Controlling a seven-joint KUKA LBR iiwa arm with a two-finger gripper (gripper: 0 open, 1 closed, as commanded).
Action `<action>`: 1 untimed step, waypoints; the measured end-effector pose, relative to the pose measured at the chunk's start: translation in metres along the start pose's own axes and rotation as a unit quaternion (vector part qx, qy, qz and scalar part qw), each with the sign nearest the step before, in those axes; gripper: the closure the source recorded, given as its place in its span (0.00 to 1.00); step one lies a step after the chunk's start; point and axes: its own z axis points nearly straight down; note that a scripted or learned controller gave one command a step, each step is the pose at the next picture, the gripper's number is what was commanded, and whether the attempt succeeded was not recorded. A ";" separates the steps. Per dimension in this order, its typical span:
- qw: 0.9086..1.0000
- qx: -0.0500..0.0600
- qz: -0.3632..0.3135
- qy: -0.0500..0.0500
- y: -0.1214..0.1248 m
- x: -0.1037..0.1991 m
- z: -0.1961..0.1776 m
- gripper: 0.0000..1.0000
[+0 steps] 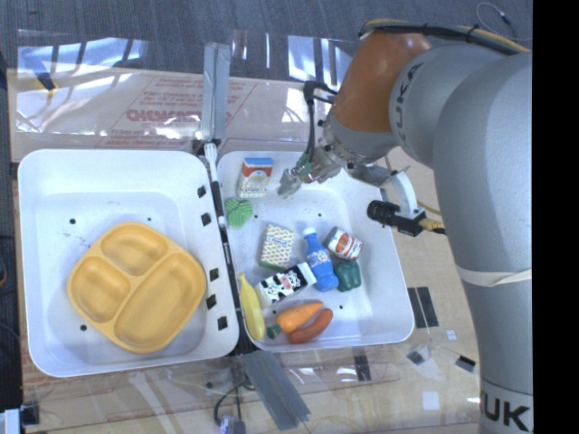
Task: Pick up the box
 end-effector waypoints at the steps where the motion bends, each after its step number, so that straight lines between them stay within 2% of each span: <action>1: 0.974 0.001 0.228 0.000 0.022 -0.004 0.074 1.00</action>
